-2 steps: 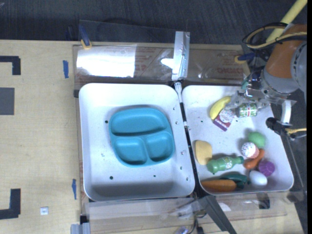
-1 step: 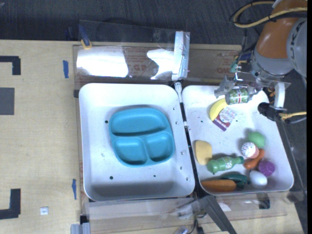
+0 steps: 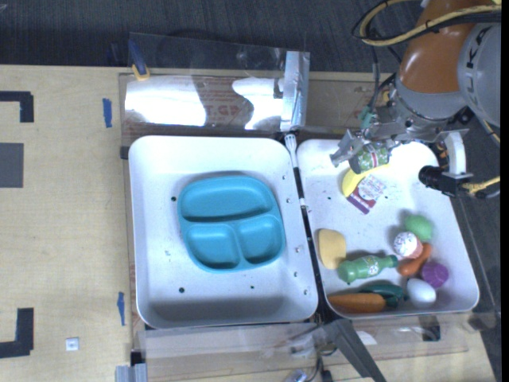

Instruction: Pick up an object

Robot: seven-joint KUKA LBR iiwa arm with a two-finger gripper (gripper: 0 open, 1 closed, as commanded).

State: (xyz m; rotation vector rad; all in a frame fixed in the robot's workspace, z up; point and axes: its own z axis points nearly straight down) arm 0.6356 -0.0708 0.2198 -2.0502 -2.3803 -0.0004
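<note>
Far left, bare wooden bench (image 3: 56, 237) w/ black corner marks and bits of blue tape. Moving in: left bin (image 3: 151, 293), white, shallow, and inside it a blue divided tray (image 3: 231, 221), three compartments, sitting about centre, tilted a touch. Behind that bin a shiny clear panel (image 3: 207, 94) catching glare. Across the divider now, right bin (image 3: 314, 173), and here's the clutter: along the near side an orange carrot (image 3: 358, 301) lying flat by the front wall, just above it a green bottle-shaped toy (image 3: 362, 267) lying on its side, and a pale yellow piece (image 3: 332, 247) to its left. Mid bin, a yellow item w/ a white-and-purple packet (image 3: 364, 189) touching it, lying just below the claw. Further right, a bunch packed close: green round thing (image 3: 420, 228), white-and-red speckled ball (image 3: 406, 245), orange piece (image 3: 415, 263), purple one (image 3: 434, 274), white egg shape (image 3: 421, 293) near the front right corner. Up top, the gripper (image 3: 367, 153) hangs over the back part of the right bin, arm (image 3: 441, 54) coming in from the right, orange band up high. A green-and-white object (image 3: 369, 160) sits right at the fingertips, can't tell if it's actually pinched between them or just under them; claw width, can't tell either, metal bits and cables blur together there.
</note>
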